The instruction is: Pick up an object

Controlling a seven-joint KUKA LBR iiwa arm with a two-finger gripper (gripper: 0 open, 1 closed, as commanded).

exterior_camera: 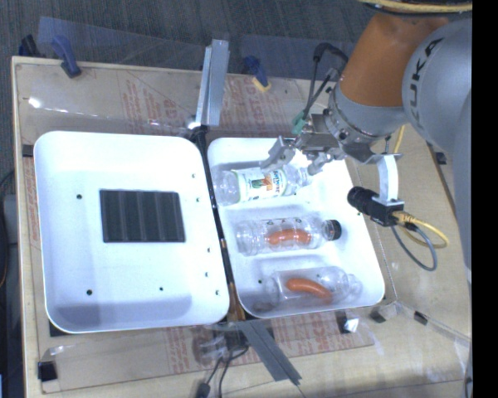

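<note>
Pincer (297, 157) fingers spread open just above the labelled bottle (261, 183), gripping nothing. That bottle lies crosswise in the right bin (373, 259), its cap end hard to make out.

This is a robotics lab or test cell. A wooden bench (108, 85) stands on dark grey carpet (149, 7) and bears two shallow white bins (58, 222). Blue clamps (66, 56) grip clear sheeting along the bench's far edge, cables (423, 235) trail at its right, and an industrial grey and orange arm (407, 48) reaches over it.
</note>
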